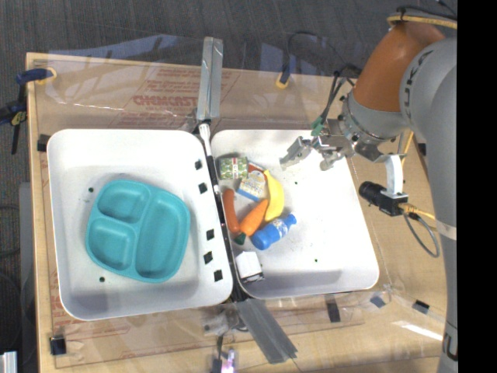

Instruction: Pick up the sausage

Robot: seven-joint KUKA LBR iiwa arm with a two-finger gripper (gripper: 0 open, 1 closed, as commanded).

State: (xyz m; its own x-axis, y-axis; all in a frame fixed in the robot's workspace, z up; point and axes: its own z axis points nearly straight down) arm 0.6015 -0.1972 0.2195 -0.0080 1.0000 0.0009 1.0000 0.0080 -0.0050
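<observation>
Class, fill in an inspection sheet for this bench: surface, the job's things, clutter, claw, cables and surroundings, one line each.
Surface: two white bins side by side; left bin holds a teal divided plate; right bin holds the pile of items.
Job's things: reddish-brown sausage lies at the right bin's left edge, beside an orange carrot.
Clutter: banana, blue bottle, small printed packets, a white block.
Claw: claw hovers over the right bin's upper part, apart from the pile, nothing between its fingers; open or shut unclear.
Cables: black cable loops off the arm at right.
Surroundings: clear plastic sheet over the bench, dark carpet.
</observation>
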